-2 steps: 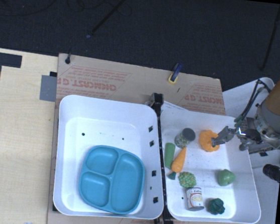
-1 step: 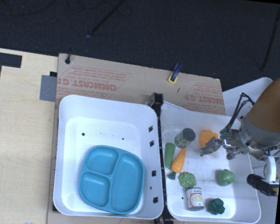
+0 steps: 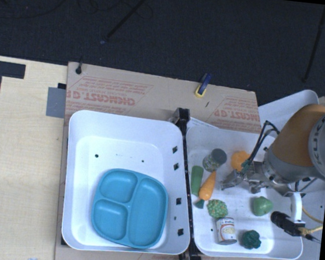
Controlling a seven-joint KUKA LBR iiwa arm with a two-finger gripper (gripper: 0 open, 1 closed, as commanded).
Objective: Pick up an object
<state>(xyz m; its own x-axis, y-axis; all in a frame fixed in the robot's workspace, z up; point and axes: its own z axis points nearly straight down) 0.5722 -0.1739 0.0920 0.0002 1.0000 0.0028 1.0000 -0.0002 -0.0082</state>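
The right bin (image 3: 289, 249) holds several small items. Among them are a grey can (image 3: 214, 159), an orange fruit (image 3: 239, 159), a green cucumber (image 3: 196, 179) and an orange carrot (image 3: 207, 185). Nearer the front lie a light green broccoli (image 3: 217, 208), a labelled tin (image 3: 226, 230), a green pepper (image 3: 262, 206) and a dark green piece (image 3: 250, 240). My gripper (image 3: 228, 180) reaches in from the right and hangs open over the bin's middle, between the carrot and the pepper. Nothing sits between its fingers.
The left bin (image 3: 90, 147) holds a blue divided plate (image 3: 129, 208). A black divider bar (image 3: 184, 182) runs between the two bins. The arm's grey and orange body (image 3: 301, 146) overhangs the right bin's far right side. Cardboard lies under both bins.
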